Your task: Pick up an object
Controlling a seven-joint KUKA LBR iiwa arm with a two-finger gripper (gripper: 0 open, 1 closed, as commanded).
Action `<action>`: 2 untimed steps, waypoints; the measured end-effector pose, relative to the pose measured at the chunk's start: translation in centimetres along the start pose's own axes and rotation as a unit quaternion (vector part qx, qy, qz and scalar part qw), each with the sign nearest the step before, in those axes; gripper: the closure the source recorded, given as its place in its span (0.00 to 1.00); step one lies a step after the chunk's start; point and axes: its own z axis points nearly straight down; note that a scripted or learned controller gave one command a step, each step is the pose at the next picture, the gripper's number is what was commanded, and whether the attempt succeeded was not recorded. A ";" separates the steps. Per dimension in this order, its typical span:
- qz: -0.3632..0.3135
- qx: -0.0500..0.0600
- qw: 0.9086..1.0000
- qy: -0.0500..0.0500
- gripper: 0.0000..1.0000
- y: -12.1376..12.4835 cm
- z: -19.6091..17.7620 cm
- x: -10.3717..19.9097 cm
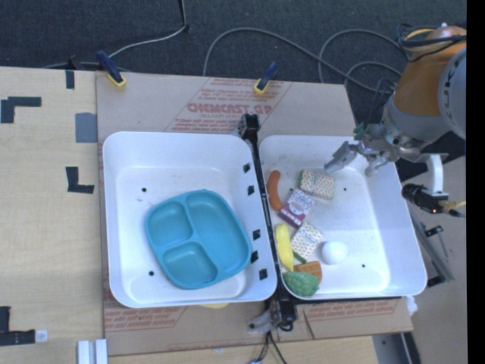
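Note:
The right bin (394, 226) holds a pile of small items along its left side: an orange sausage (273, 189), a checkered packet (316, 184), a purple-and-white packet (296, 206), a yellow banana (283, 246), a second checkered packet (306, 240), a white ball (333, 252), an orange piece (310, 268) and a green piece (301, 282). My gripper (355, 161) hangs over the bin's far right part, open, with nothing between its fingers. It is to the right of the upper checkered packet and apart from it.
The left bin (125, 203) holds a blue divided plate (197, 238). A black clip (248, 125) sits where the two bins meet at the back. Cables run across the dark floor behind the bench.

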 end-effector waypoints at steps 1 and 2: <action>0.000 0.001 1.000 0.000 0.00 2.8 5.6 4.3; 0.000 -0.010 1.000 -0.005 0.00 -0.6 9.9 6.0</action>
